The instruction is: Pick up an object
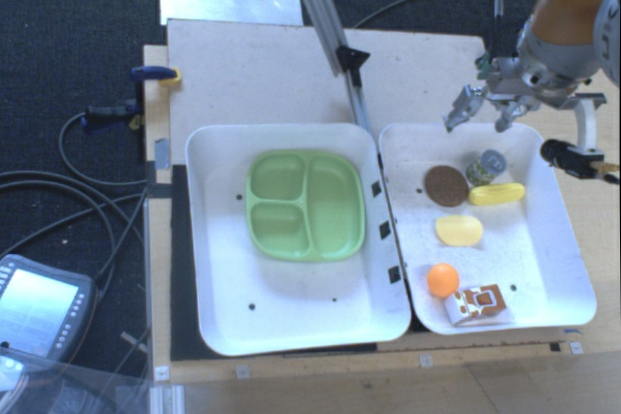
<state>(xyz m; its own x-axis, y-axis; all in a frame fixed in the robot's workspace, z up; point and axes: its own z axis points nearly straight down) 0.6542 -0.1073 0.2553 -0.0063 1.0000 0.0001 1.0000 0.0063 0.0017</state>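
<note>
Beige bench with two white bins; the two-finger gripper (480, 116) hangs fingers apart, holding nothing, over the right bin (558, 238). Small orange ball (442, 280) near its front edge looks light, firm, rolly. I'd pinch across its middle.
</note>
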